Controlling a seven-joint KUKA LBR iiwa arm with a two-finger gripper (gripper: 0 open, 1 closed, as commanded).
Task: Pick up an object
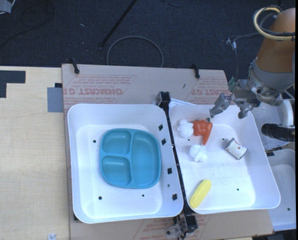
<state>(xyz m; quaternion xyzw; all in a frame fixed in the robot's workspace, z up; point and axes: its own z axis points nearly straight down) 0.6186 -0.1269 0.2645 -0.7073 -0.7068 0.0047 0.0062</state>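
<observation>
Objects for picking are lying in the right bin (269, 196): an orange toy carrot (203, 129) touching a white cauliflower piece (185, 129), a second white floret (198, 153) just below them, a yellow corn cob (200, 193) near the front edge, and a small white-and-grey cylinder (235, 148) toward the right wall. The gripper (231, 108) is hovering over the bin's back right corner, its two fingers spread apart and gripping nothing. The left bin (83, 119) is carrying a blue divided plate (129, 157). Both bins are sitting on a printed cardboard sheet (108, 86) laid over a pale wooden bench (23, 154), with dark carpet (63, 29) and loose cables (134, 46) running behind.
</observation>
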